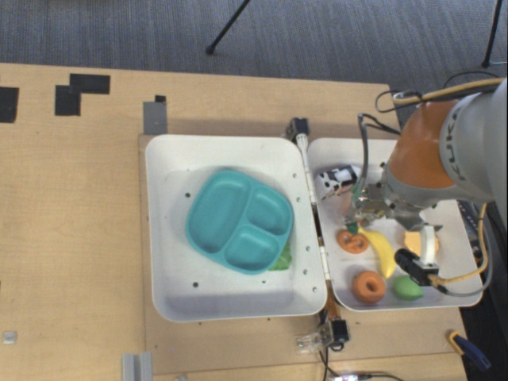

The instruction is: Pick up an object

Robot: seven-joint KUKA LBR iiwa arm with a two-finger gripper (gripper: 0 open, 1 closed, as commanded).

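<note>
A: Yellow plastic, that toy banana (382,252). It lies in the right bin (468,302), slanting toward the near wall, just under the gripper (371,210).

B: Is that the thing it is going for?

A: My guess, since the gripper hangs above the banana's upper end and the orange piece (352,240) touching it. Nothing sits between the gripper's tips, so it carries nothing; whether it is spread or closed I cannot tell.

B: What lies around it?

A: A brown doughnut (368,286) and a green ball (408,289) by the near wall, a pale yellow block (421,242) to the right, a black-and-white toy (336,178) farther back. They crowd one end, likely tipped in as a heap.

B: And the other bin?

A: The left bin (171,304) holds a teal divided tray (240,220) lying askew over something green (279,261).
</note>
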